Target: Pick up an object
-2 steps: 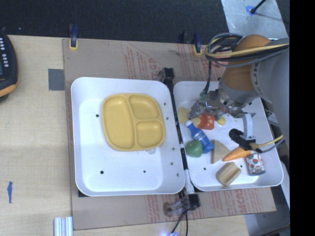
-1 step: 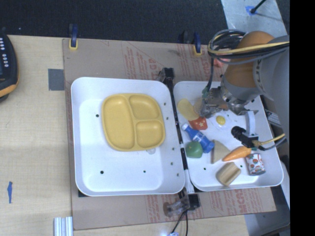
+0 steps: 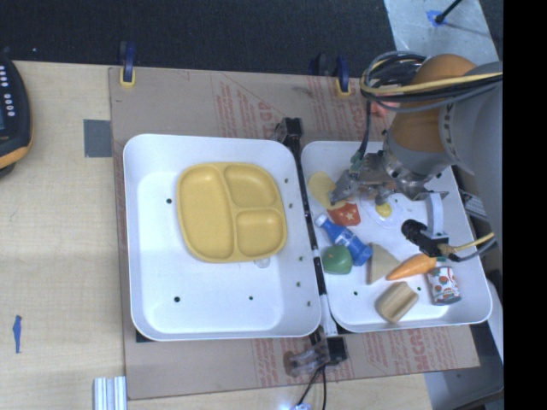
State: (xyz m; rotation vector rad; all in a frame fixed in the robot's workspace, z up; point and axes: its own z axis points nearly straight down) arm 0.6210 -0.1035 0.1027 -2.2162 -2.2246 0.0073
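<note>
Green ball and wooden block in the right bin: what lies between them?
In the camera view, between the green ball and the wooden block lies bare white floor of the right bin.

Two white bins (image 3: pixel 145 229), one yellow plate (image 3: pixel 231 210)

Light falls evenly from above and the scene is bright, not harsh; the left shallow white plastic bin (image 3: pixel 154 301) is near overexposed, its floor washed to a flat white with faint grey shading along the inner walls; the yellow three-compartment plastic tray (image 3: pixel 231 210) throws only a thin soft shadow at its lower edge; the dark floor (image 3: pixel 214 11) beyond the bench is underexposed and shows no detail; the pale wooden bench top (image 3: pixel 51 254) carries no glare; overall sharpness is modest, with small toys in the right shallow white bin (image 3: pixel 466 310) soft-edged and grainy; straight edges bow slightly near the borders
</note>
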